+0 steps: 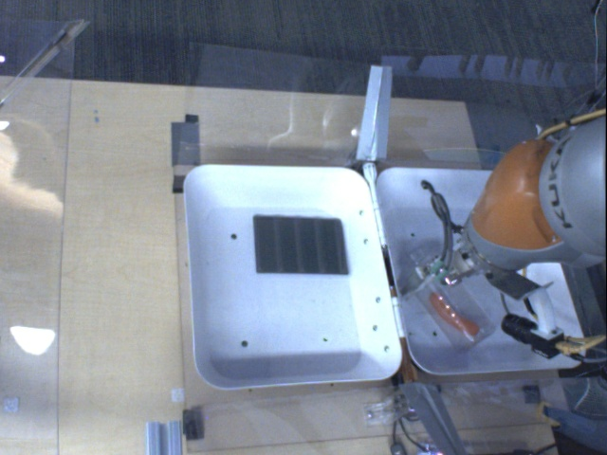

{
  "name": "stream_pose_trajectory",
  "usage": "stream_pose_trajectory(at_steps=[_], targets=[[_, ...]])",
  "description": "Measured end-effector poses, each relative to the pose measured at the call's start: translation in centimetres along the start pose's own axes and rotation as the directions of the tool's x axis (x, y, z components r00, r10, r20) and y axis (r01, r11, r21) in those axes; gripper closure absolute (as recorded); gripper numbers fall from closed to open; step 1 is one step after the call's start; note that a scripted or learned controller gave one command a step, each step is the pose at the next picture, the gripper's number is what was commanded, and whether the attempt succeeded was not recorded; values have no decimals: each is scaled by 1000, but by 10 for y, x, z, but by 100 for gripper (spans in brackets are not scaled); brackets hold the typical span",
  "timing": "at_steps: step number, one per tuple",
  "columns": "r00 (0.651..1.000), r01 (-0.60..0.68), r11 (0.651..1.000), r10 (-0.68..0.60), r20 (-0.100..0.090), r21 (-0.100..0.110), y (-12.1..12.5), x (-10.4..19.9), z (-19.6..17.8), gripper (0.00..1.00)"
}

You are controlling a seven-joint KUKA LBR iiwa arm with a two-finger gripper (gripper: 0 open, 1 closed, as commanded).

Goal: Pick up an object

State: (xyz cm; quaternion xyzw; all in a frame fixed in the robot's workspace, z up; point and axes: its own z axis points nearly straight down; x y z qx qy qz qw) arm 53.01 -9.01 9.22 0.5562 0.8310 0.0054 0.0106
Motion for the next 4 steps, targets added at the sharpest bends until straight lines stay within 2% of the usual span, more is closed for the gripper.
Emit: stream_pose_trajectory(at_steps=[1,2,3,4], targets=[[964,-267,964,267,-2,8,59,-27,3,0],[992,-123,992,123,-3,5,8,1,0,0],[998,54,998,-54,9,-13,-31,7,-2,0],[998,55,998,-55,12,-19,-28,6,-13,100]])
